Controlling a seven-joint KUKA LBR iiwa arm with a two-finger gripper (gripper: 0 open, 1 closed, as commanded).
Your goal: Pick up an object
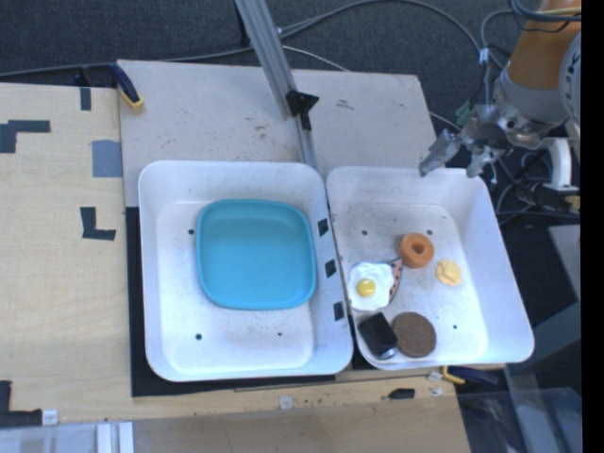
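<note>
The right bin (491,225) holds an orange doughnut (416,249), a small yellow piece (448,272), a fried egg toy (370,285), a brown round cookie (413,334) and a black block (377,333). A thin reddish strip (397,276) lies beside the egg. My gripper (458,156) hangs over the back right corner of that bin, above its rim, well apart from all the objects. Its two fingers stand spread with nothing between them.
A blue square plate (256,254) lies in the left bin (160,281). A slanted metal pole (274,45) rises behind the bins. Cables (377,12) run across the dark floor at the back. A yellow-tipped clamp (127,88) sits at the board's back left corner.
</note>
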